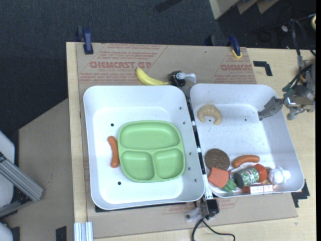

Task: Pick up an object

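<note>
My gripper (279, 112) hangs over the right bin's (281, 139) far right rim, its fingers spread open with nothing between them. In that bin a tan croissant (209, 114) lies at the far left, well to the gripper's left. Along the bin's near side sit a round brown patty (216, 158), an orange sausage (246, 160), a red-orange wedge (218, 176), a dark can with a label (248, 177) and a small white item (279, 175).
The left bin (100, 134) holds a green divided plate (150, 149) and an orange hot dog (114, 151) beside it. A yellow banana (149, 78) and a small black-and-white object (181, 77) lie on the bench behind the bins. Blue clamps (87, 39) grip the bench's far edge.
</note>
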Motion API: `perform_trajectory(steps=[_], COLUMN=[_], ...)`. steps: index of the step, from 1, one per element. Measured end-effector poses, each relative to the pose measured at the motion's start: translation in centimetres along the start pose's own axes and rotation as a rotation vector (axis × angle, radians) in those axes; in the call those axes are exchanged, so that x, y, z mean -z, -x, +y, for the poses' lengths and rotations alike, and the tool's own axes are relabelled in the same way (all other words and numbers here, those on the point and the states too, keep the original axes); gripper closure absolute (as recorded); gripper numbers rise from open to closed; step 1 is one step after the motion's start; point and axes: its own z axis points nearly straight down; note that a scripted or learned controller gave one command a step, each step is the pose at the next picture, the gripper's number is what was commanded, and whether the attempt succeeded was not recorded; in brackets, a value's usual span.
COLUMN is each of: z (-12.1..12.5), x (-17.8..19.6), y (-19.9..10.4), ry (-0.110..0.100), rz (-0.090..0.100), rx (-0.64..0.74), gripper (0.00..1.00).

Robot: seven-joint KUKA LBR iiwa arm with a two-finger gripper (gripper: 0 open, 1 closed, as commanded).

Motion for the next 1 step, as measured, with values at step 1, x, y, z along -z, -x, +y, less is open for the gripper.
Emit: perform_trajectory(steps=[1], z=[-5.20], x=[-11.57], y=[-7.07], ry=[-0.016], rz=[0.008], rx=[0.004], gripper=[0.00])
